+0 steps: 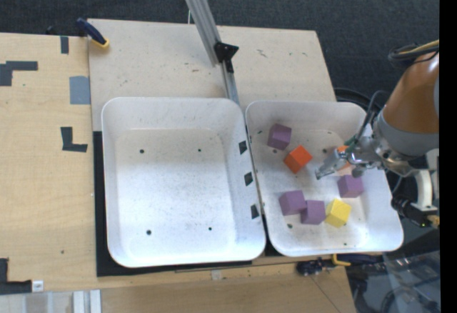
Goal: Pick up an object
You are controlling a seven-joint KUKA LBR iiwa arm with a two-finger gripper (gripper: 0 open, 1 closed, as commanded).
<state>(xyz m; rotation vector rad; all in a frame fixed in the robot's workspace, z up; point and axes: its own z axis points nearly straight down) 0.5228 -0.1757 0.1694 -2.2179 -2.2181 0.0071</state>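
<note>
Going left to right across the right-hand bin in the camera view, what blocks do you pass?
Upper purple block → lower-left purple block → orange block → purple block beside the yellow one → yellow block → purple block under the gripper.

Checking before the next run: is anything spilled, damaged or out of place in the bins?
Nothing stands out. The orange block, yellow block and purple blocks all lie inside the right bin, none over its rim.
</note>
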